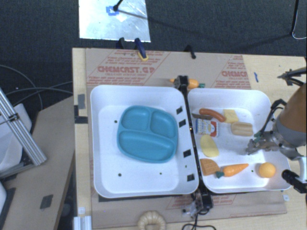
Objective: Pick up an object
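The left bin (103, 128) had open floor around the blue tray (146, 133). The right bin (261, 98) was crowded on its left with a sausage (211, 114), carrot (234, 169) and orange (266, 169); bare floor lay in the middle.

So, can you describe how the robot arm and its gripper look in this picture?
The arm enters at the right edge of the camera view as a rounded body, brownish-orange above and grey below. The gripper is a small dark grey metal assembly with thin parts, over the right bin. A thin dark cable curves from the arm down to it. No markings can be read.
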Controlling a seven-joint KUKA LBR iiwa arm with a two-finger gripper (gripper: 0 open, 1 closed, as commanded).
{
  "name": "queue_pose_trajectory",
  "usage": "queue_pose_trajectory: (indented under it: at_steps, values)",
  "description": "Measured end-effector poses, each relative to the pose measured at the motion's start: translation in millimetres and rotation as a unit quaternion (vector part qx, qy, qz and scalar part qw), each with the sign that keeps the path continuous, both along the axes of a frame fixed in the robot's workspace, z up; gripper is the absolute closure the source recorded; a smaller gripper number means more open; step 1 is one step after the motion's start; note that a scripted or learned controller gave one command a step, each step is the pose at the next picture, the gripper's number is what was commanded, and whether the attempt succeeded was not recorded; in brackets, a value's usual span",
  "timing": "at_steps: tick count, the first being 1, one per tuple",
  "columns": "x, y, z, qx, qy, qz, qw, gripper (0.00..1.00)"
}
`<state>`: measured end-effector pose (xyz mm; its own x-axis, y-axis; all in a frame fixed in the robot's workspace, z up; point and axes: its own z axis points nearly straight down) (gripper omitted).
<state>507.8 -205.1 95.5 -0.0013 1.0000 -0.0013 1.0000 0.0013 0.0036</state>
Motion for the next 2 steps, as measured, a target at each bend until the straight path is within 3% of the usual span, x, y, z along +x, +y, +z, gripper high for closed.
queue_pose_trajectory:
  at_steps: [2]
  values:
    - [4, 3, 109, -0.0005, -0.002, 0.002, 1.0, 1.0]
